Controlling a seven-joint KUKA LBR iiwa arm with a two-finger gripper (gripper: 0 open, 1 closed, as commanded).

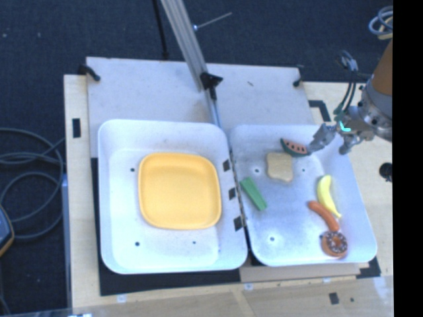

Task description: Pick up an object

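While the hand (334,139) hovers with fingers spread wide, holding nothing | watermelon slice (294,147) lies just to its left, long axis pointing toward it | nearest pick.

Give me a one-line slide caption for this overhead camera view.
Tool above the right bin with watermelon slice, bread, banana, sausage, donut; yellow plate left.

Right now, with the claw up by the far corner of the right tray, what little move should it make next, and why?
Probably a short shift left and down onto the watermelon slice. The gripper hangs over the right bin's far edge with nothing between its spread fingers, and that slice lies nearest, just beside one fingertip. The bread piece sits farther in.
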